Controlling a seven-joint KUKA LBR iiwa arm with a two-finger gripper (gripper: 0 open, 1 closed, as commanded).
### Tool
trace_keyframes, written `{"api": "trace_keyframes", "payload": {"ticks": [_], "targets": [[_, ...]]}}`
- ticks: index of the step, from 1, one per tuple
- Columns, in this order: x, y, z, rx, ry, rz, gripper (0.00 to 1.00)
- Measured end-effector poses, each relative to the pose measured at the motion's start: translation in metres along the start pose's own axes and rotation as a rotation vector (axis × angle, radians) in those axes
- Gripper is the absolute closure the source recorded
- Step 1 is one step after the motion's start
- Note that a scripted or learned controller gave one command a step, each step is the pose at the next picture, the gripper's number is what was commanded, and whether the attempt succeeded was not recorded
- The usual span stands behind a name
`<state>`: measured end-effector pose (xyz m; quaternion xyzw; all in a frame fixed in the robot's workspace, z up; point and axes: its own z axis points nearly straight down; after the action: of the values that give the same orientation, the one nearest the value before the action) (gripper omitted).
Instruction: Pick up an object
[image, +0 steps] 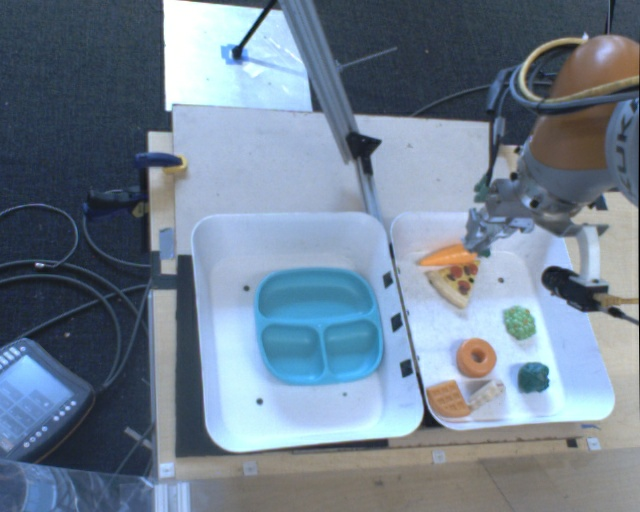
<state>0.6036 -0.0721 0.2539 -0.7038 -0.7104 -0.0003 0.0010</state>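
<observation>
Camera view: left bin (215, 300) holds blue tray (318, 325); right bin (590, 385), toy food.

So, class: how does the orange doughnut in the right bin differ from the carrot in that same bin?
The doughnut is a round ring with a hole; the carrot is long and tapered. The doughnut lies apart from the hand, mid-bin; the carrot lies right beside it, near the far wall. Both are orange toy foods.
</observation>
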Motion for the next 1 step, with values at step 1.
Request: {"api": "trace_keyframes", "payload": {"ticks": [1], "targets": [[0.0478, -0.0208, -0.0042, -0.001, 0.001, -0.001, 1.0]]}}
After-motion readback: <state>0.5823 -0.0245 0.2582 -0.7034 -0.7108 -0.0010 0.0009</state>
